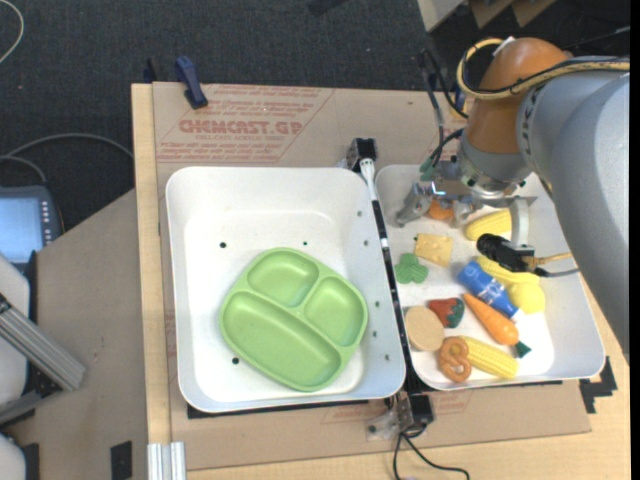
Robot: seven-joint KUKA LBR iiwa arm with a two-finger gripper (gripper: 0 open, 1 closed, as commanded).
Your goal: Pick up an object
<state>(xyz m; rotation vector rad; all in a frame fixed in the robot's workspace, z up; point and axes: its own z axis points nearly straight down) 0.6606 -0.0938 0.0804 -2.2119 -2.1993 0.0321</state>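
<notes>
My gripper (pixel 438 206) hangs low over the far end of the right bin (pixel 570 353), its fingers (pixel 411 210) spread open. A small orange toy (pixel 440 210) lies between them, and I cannot tell whether they touch it. Nearer in the same bin lie a pale yellow cheese wedge (pixel 433 248), a green broccoli piece (pixel 410 268), a blue can (pixel 487 286), a carrot (pixel 493 319), a corn cob (pixel 491 357), an orange pretzel (pixel 454 360), a tan round cookie (pixel 423 329) and a red strawberry (pixel 447 310). A yellow banana (pixel 489 224) sits just right of the gripper.
The left bin (pixel 200 218) holds a green divided plate (pixel 293 317) in its near half. A raised rim (pixel 380 238) separates the two bins. The grey arm (pixel 585 148) covers the right bin's far right corner. A yellow toy (pixel 527 295) lies beside the blue can.
</notes>
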